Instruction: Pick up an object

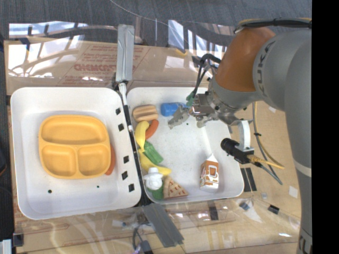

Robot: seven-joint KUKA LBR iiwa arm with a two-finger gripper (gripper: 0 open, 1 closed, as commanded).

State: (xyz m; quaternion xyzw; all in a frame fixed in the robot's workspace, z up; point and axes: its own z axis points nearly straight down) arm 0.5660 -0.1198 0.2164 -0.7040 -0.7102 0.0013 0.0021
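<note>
I see my claw [179,118] over the right bin [185,157], fingers apart, gripping nothing, blue block [169,109] at its eleven o'clock.

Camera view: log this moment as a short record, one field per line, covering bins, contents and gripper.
left bin: holds a yellow divided tray
right bin: toy food along its left side
items by left wall: hot dog bun, banana, green pepper, white bottle, pizza slice
blue item: near the bin's top edge, beside the gripper
carton: lower right part of right bin
gripper: over the right bin's upper middle, nothing seen between its fingers
</note>
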